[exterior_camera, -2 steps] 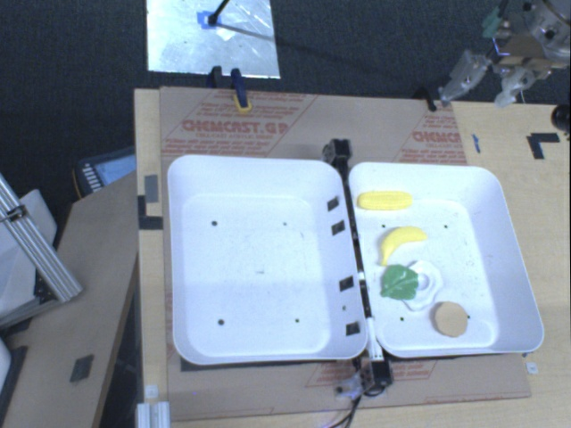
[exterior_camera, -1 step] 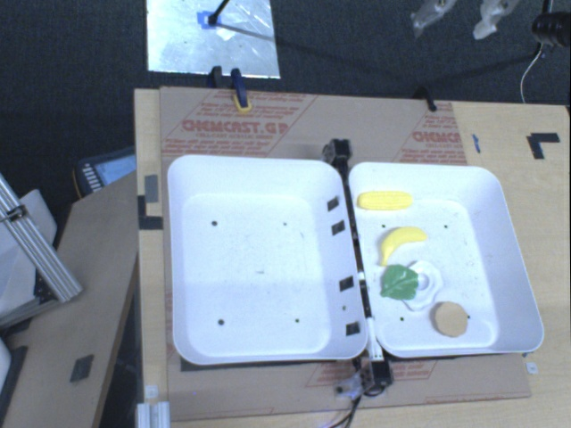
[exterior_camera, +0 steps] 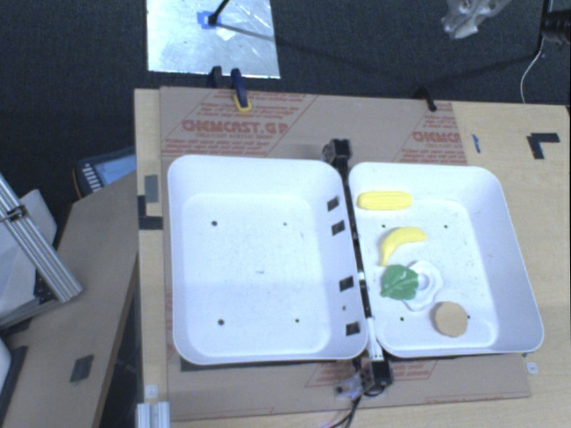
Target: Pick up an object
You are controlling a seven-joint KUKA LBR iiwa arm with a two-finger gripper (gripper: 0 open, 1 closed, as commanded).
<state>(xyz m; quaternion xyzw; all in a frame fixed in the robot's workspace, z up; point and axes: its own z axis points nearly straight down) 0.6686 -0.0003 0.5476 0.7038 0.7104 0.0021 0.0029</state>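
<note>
While the arm is parked, read these values before you command a pick.

Gripper (exterior_camera: pixel 470 7): blurred at top right, off the bins; its opening cannot be judged.
Right bin (exterior_camera: pixel 500 205): below and just left of the gripper.
Yellow bar (exterior_camera: pixel 384 201): nearest target, long axis left-right.
Banana (exterior_camera: pixel 401 241): beyond it, curved.
Green leaf (exterior_camera: pixel 399 281): farther.
Tan disc (exterior_camera: pixel 451 318): farthest.
Board (exterior_camera: pixel 268 117) lettering: "CHEMCAST GP".

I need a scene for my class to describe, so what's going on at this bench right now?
Nothing is being handled yet. Two shallow white bins sit side by side. The right bin holds a yellow block, a banana, a green leafy piece lying on a white object, and a round tan piece. The left bin shows just dark specks. All the objects lie loose, waiting to be picked.
</note>
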